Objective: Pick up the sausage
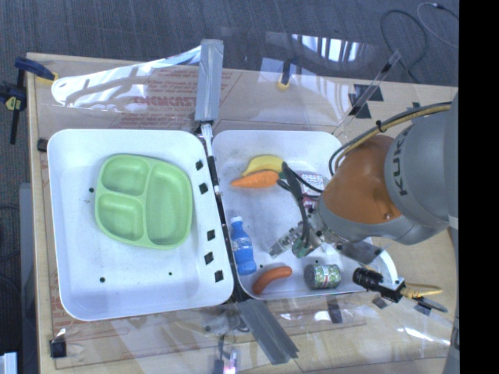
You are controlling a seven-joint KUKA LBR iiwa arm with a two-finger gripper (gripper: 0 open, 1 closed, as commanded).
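the sausage (272, 277) lies near the front wall of the right bin (327, 140), beside the bottle (242, 245); it looks light, smooth and likely slippery, best pinched across its middle, and the claw (295, 242) hangs spread, holding nothing.
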